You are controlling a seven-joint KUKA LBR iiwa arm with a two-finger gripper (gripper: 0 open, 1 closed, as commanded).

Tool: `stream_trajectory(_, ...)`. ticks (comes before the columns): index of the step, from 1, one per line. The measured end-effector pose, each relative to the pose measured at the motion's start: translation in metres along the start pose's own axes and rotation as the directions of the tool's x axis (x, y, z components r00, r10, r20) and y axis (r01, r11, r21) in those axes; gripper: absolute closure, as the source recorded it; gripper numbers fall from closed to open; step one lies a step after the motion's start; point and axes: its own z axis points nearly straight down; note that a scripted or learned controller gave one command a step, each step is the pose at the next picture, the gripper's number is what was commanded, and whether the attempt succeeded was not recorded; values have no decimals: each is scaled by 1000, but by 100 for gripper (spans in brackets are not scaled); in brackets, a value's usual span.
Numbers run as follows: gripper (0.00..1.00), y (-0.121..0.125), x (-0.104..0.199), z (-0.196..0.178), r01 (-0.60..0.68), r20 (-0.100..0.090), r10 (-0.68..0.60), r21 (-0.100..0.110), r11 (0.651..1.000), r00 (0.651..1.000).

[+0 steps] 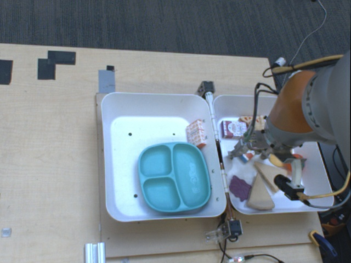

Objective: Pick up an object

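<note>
My gripper (244, 148) hangs low over the middle of the right bin (315, 201), reaching in from the right under the orange-banded wrist. Just behind it lies a red and white packet (233, 128). In front of it sit a purple piece (239, 187) and a beige wedge (262, 192). A yellow item (277, 160) and a small orange one (298, 157) lie partly under the arm. I see nothing clearly held.
The left bin (123, 119) holds a teal divided plate (174, 176) and a small red and white carton (196, 132) by its right wall. A ridge (215, 141) separates the two bins. Cables run along the right bin's front edge.
</note>
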Motion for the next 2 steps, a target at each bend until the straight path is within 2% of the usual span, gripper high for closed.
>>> stream_trajectory(1, 100, 2, 0, -12, 2, 0, -2, -5, 1000, 1000)
stream_trajectory(2, 0, 2, 0, -12, 1, 0, -1, -5, 1000, 1000)
